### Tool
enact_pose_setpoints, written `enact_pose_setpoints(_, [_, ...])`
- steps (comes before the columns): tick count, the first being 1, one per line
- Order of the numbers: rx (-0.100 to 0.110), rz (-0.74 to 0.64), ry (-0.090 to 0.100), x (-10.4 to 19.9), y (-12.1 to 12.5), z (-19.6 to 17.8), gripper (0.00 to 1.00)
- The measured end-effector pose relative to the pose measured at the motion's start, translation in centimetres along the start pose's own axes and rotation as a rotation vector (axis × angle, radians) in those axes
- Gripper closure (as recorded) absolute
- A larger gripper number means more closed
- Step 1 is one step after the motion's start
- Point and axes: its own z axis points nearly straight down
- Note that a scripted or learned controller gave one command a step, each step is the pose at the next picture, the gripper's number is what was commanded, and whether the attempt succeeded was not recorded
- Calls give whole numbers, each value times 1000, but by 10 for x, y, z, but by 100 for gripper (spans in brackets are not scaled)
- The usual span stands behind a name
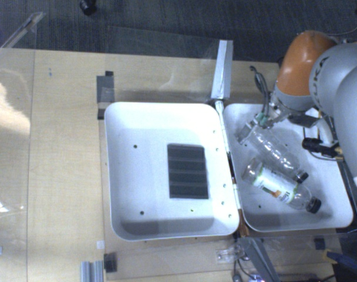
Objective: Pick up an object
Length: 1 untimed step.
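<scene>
At the near edge of the bench [49, 175] a few small dark and clear fittings sit just below the bins. Above them lie the two shallow white bins side by side. The left bin [125, 157] carries a dark ribbed rectangular pad [187, 171] lying flat near its middle, and small dark dots mark its floor around it.

The right bin [337, 213] holds two clear plastic bottles. The nearer bottle [280, 187] lies on its side, running from the middle of the bin toward the near right corner, with a white and green label round its body and a dark cap at the right end. Just beyond it, touching or nearly touching, lies the second clear bottle [272, 148], unlabelled, slanting from upper left to lower right, its dark cap end near the first bottle's shoulder.

The pincer [262, 121] hangs over the far left part of the right bin, right at the upper end of the second clear bottle. Its tips blur into the transparent plastic there, so I cannot tell whether it is spread or pressed together, nor whether it touches the bottle. The labelled bottle lies nearer to me than the pincer, apart from it.

Behind, the grey arm [343, 81] with its orange band [299, 60] reaches in from the right. Farther still, a grey upright post [222, 69] stands at the bins' far junction.
</scene>
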Motion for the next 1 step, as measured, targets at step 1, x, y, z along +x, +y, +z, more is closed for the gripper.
enact_pose_setpoints(1, [-2, -3, -4, -1, 0, -12, 100])
